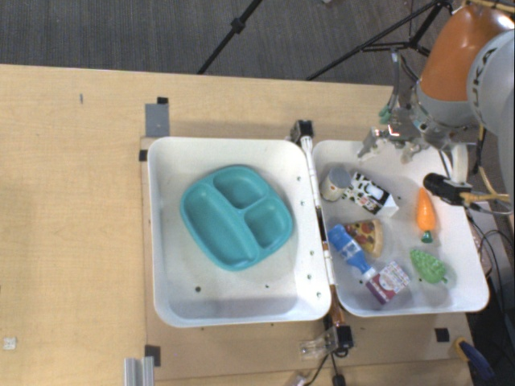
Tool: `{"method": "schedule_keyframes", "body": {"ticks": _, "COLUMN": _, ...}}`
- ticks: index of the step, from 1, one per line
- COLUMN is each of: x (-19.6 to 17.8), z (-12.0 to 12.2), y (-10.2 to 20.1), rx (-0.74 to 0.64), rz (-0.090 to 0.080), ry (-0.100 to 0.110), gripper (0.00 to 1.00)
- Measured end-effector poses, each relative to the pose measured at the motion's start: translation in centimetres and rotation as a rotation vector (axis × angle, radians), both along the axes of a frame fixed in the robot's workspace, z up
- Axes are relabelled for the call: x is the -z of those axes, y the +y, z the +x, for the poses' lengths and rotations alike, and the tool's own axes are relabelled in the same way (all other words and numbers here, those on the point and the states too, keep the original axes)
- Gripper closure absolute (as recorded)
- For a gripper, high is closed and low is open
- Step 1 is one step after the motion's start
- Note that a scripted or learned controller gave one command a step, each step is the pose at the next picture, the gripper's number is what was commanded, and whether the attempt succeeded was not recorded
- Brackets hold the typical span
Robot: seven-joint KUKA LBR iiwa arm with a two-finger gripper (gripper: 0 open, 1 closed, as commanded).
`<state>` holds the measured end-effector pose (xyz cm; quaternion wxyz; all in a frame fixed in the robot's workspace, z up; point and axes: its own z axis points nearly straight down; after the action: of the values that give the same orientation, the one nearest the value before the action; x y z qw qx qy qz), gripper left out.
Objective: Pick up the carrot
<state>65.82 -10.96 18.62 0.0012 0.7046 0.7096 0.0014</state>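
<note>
From the camera view, the grey arm's two-finger gripper (386,149) hangs over the far rim of the right-hand shallow white bin (476,294), its jaws spread moderately with nothing between them. The small orange carrot with a green stem end (426,209) lies near that bin's right wall, well apart from the gripper, with bare floor on its left side. A black-and-white cow-patterned carton (371,194) lies between gripper and carrot, a greyish rounded object (334,185) beside it. Nearer the camera are a blue plastic bottle (348,246), a toy pizza slice (368,235), a green leafy toy (428,266) just below the carrot, and a maroon-and-white packet (387,283). The left white bin (170,284) holds a teal divided plate (236,215).
</note>
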Motion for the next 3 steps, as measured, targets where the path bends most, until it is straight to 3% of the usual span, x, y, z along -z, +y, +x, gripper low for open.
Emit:
{"method": "schedule_keyframes", "body": {"ticks": 1, "x": -2.0, "z": -9.4, "y": -6.2, "rx": -0.076, "rz": -0.003, "ry": -0.005, "gripper": 0.0}}
{"method": "schedule_keyframes", "body": {"ticks": 2, "x": 8.8, "z": -9.8, "y": -9.2, "rx": 0.154, "rz": 0.0, "ry": 0.0, "gripper": 0.0}}
{"method": "schedule_keyframes", "body": {"ticks": 3, "x": 9.9, "z": -0.9, "y": -2.8, "rx": 0.579, "rz": 0.002, "ry": -0.004, "gripper": 0.0}}
